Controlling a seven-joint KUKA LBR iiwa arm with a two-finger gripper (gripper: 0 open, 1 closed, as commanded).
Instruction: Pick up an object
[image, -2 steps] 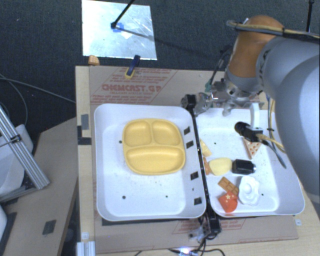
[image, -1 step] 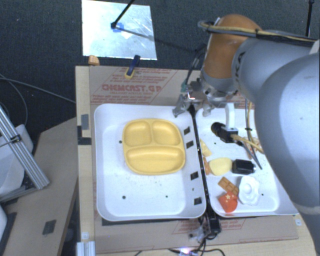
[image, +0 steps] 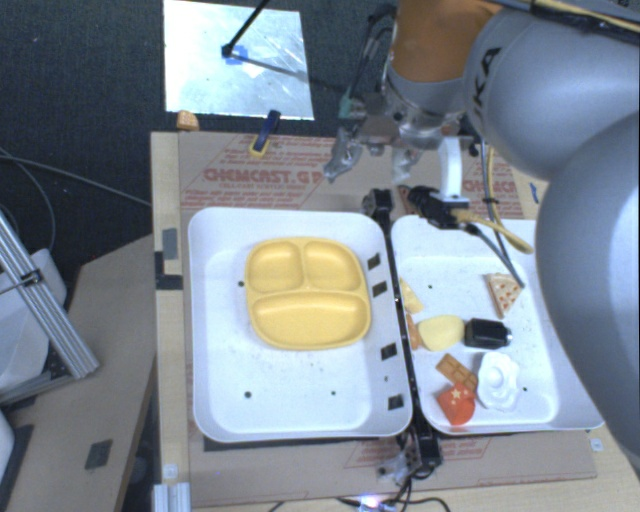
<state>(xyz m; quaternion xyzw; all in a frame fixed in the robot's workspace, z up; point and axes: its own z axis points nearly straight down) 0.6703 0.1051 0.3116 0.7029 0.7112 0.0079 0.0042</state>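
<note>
My fingers hang above the far edge of the table, over the printed cardboard behind the two bins, and they touch nothing. From this angle they are a tangle of metal and cable under my wrist, so I cannot tell whether they are spread or pressed together; nothing shows between them.

Just below and nearer, the right bin carries everything worth picking. A yellow wedge lies near the divider with a small black block touching its right end. Nearer the front sit a brown waffle piece, a red tomato and a white fried egg, close together. A toast triangle lies apart, further back.

I judge these to be light, stiff plastic toys, likely smooth and a little slippery. The black block looks the easiest: boxy, with flat sides to pinch across its short width. The egg lies too flat for me.

The left bin holds a yellow divided plate, wide and shallow, awkward unless taken by the rim.
</note>
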